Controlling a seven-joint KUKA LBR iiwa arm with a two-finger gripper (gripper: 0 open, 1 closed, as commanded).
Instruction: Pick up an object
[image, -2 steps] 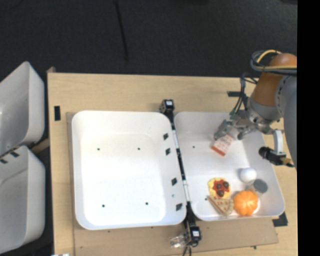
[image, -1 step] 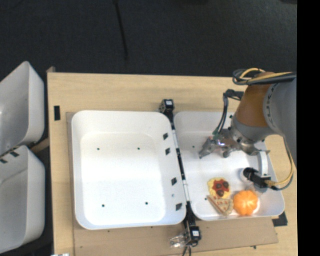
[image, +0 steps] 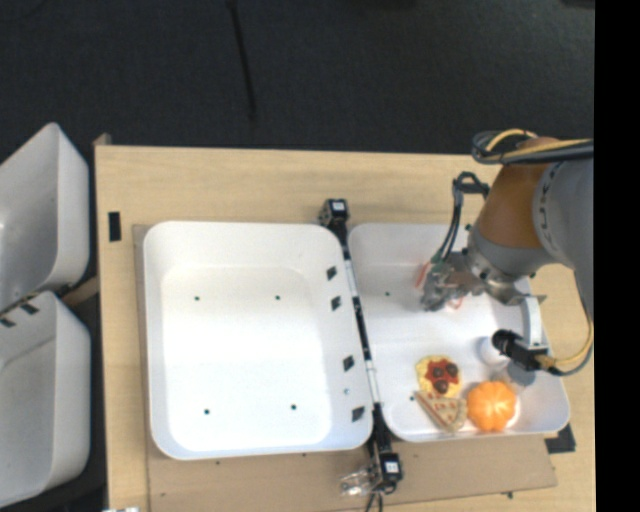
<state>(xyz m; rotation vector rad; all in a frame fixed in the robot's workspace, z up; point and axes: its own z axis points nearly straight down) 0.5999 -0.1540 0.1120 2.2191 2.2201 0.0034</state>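
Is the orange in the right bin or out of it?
In. The orange lies inside the right bin, at its near right corner, touching the pizza slice; the gripper is apart from it.

— Right bin?
— Gripper low over the middle. Orange and pizza slice touching at the near wall.
— Left bin?
— Beside the right, rims touching.

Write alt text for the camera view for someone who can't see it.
A grey robot arm with an orange band reaches from the right, its gripper low in the right white bin. An orange and a pizza slice toy lie near that bin's front edge; the left bin sits alongside.
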